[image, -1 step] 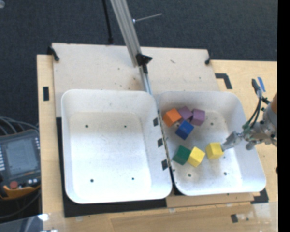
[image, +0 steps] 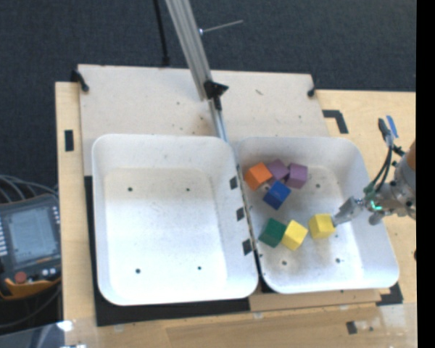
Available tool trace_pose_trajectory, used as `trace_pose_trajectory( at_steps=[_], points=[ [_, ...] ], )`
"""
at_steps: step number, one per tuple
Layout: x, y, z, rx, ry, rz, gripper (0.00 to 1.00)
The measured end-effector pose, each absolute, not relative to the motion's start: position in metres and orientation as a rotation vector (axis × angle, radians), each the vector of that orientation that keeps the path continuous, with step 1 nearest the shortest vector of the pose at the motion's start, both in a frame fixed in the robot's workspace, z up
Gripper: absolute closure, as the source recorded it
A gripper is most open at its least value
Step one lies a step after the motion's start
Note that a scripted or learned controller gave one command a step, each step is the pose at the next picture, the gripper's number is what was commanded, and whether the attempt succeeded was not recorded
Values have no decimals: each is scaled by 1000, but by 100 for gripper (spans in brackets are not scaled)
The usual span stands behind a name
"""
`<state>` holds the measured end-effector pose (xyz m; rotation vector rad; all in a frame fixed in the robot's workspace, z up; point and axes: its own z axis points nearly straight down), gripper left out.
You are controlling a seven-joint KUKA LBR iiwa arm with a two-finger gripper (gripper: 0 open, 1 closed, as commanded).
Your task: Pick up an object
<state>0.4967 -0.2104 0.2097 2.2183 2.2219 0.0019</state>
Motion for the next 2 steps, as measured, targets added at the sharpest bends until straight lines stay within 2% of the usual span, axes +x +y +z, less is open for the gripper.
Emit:
trace_pose_trajectory(
  at_steps=[1,2],
  points=[
    [490,-213,149,2225,2223,-5,0],
    [490,-215,99,2221,2217,-1,0]
  ],
)
